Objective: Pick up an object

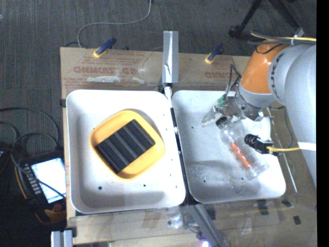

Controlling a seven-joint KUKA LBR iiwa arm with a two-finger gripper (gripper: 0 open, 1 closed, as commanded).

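Nearest, a clear plastic bottle (241, 151) with orange inside, lying in the right bin (205, 184), long axis slanting down-right away from the claw (222, 115) just above its upper end, claw state impossible to tell.

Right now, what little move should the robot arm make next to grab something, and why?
Probably a short drop straight down toward the clear plastic bottle. The gripper sits over the right bin, just above the bottle's upper end, and nothing is seen held in it. The bottle lies slanted on the bin floor. The yellow and black tray is in the left bin, much farther away.
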